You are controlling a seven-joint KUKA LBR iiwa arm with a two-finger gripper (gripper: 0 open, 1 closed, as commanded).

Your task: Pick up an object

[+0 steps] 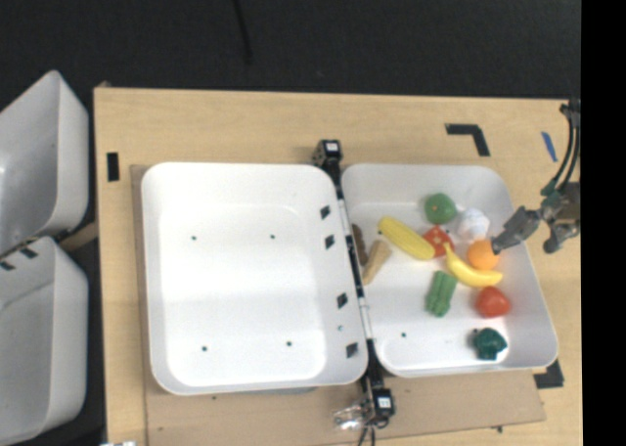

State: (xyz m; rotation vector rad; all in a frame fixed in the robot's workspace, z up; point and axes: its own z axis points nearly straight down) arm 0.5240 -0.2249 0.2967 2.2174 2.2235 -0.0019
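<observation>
The dark green piece [487, 341] sits at the near edge of the right bin [421, 356], with a red tomato [492, 301], green cucumber [440, 292], two bananas and an orange fruit [481, 254] behind it. The left bin [235, 278] is bare. The gripper [514, 229] reaches in over the right rim — its tip just beside the orange fruit — though I cannot tell whether it is open or closed.

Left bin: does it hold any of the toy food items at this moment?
No. The left bin shows bare white floor, while the yellow corn, the banana and the rest lie in the right bin.

Toys [452, 256] all in right bin [411, 356]; left bin [161, 356] beside it; hand [528, 229] at right rim.
</observation>
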